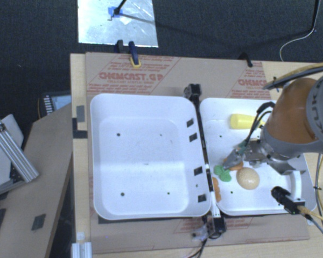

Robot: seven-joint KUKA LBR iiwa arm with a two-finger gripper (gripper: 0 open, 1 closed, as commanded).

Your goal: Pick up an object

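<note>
In the right bin (pixel 226 200) lie a yellow block (pixel 241 121) near the back, a tan egg-shaped object (pixel 248 178) near the front, a small green piece (pixel 223 172) by the left wall and an orange stick (pixel 216 188) along that wall. My gripper (pixel 234 160) reaches in from the right and hangs low over the bin, just above the green piece and left of the egg. A bit of orange shows under its tip. The arm's orange band (pixel 290 117) and grey wrist cover the right part of the bin.
The left bin (pixel 145 155) sits beside the right one, with a black divider rail (pixel 202 149) between them. Both stand on a cardboard sheet (pixel 140 71). A silver plate (pixel 117 15) lies on the dark floor beyond. Cables run at the far right.
</note>
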